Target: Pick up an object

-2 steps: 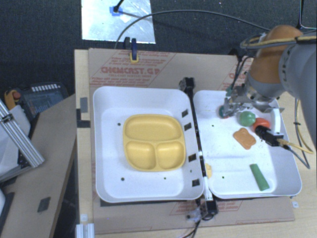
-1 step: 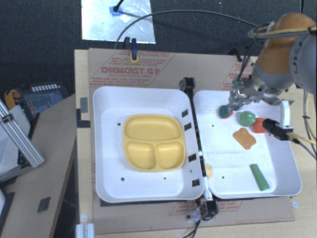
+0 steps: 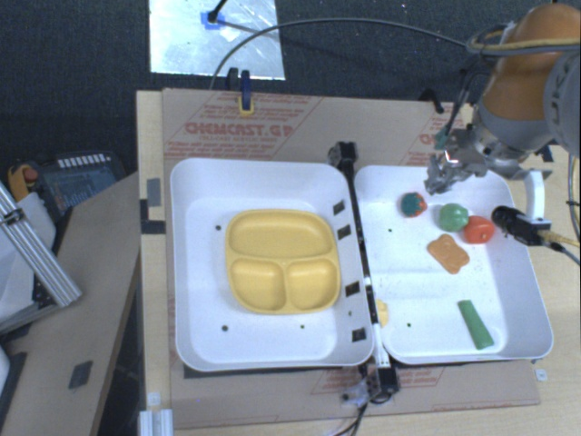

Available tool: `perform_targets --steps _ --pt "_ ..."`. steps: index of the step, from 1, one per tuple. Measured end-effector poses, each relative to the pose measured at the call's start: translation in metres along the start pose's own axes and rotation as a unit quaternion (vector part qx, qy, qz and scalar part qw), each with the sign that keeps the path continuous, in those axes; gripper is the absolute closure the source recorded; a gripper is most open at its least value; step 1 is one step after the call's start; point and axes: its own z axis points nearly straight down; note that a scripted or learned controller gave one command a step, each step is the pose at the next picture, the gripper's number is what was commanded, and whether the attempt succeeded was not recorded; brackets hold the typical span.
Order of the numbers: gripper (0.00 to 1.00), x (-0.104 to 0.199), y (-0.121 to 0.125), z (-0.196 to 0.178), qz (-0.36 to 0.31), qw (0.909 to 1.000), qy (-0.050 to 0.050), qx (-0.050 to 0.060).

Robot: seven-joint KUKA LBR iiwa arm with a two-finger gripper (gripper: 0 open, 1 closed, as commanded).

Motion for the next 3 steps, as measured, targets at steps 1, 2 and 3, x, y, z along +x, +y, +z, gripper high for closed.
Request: perform_targets --steps 1,2,3 --pt "1.00 0.058 0.011 -0.009 -0.002 1.0000 0.001 0.000" --pt "1.00 0.107 0.026 0.001 -0.002 1.0000 0.001 0.001" --pt "1.00 0.161 0.030 -0.008 -0.002 1.0000 0.002 0.001"
